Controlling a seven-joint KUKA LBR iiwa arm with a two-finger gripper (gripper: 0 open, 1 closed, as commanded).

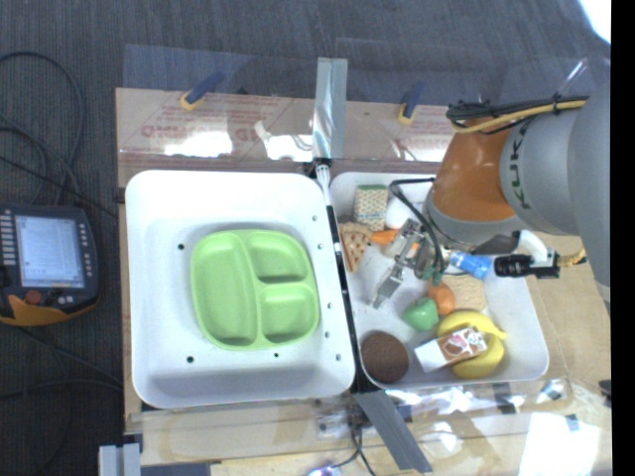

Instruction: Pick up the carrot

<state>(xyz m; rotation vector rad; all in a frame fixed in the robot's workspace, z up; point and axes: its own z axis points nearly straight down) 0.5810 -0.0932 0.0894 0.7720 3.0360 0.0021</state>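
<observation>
Grey metal fingers of the tool (395, 274) hang over the floor of the right bin (531, 340), spread apart with nothing between them; one finger tip (383, 292) points down and left towards the wall that this bin shares with its neighbour. Just right of the tool, an orange piece that looks like the carrot (443, 297) lies on the bin floor, close beside the fingers but not gripped. Touching the carrot from below is a green round fruit (422, 314). Farther from the tool, towards the bin's near edge, sit a yellow banana (474, 347) with a small labelled box against it and, to their left, a brown ball (385, 355). Above the tool, near the bin's far wall, lie a beige waffle-patterned square (370, 204), a small orange bit (382, 236) and a crisscross wafer (351, 242). A blue object (474, 264) lies right of the tool under the arm. Beyond the shared wall, the left bin (159, 296) holds a green divided plate (254, 287).
</observation>
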